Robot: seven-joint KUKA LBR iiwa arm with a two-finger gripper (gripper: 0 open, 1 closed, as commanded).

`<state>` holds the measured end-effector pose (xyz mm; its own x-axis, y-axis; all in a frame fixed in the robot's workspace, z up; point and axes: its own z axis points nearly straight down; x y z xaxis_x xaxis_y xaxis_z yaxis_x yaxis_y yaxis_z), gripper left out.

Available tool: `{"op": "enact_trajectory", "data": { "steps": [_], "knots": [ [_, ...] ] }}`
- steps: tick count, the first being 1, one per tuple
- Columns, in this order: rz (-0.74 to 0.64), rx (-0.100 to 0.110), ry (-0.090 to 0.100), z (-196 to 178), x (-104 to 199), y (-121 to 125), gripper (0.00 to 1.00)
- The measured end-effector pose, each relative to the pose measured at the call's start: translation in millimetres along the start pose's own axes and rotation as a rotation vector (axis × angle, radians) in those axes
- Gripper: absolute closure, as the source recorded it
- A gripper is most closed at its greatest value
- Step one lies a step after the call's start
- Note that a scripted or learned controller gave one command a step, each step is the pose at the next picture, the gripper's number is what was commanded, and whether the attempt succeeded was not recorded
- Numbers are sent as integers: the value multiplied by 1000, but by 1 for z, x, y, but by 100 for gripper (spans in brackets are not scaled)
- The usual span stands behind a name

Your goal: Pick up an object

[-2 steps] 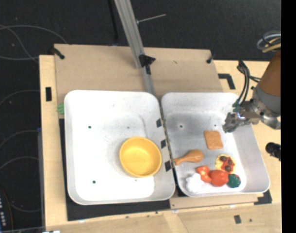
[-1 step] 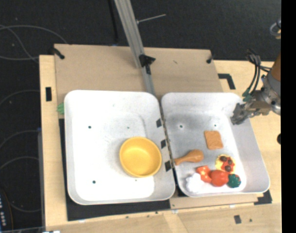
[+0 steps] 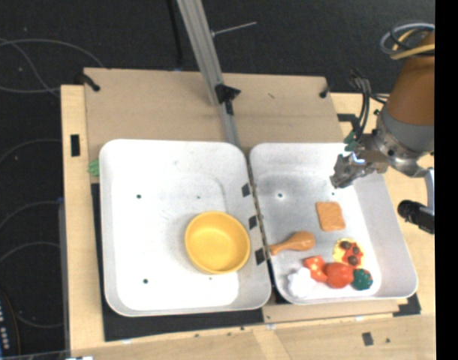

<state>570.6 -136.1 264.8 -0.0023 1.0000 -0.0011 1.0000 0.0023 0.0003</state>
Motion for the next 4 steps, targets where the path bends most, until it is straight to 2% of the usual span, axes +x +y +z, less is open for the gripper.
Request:
{"op": "enact_trajectory", "data": {
  "steps": [1, 2, 3, 4],
  "knots": [
    [-4, -1, 2, -5, 47, 0, 100],
    [0, 0, 1, 2, 97, 13, 100],
    [-4, 3, 3, 0, 145, 8, 100],
    [-5, 0, 2, -1, 191, 13, 100]
  ]
}}
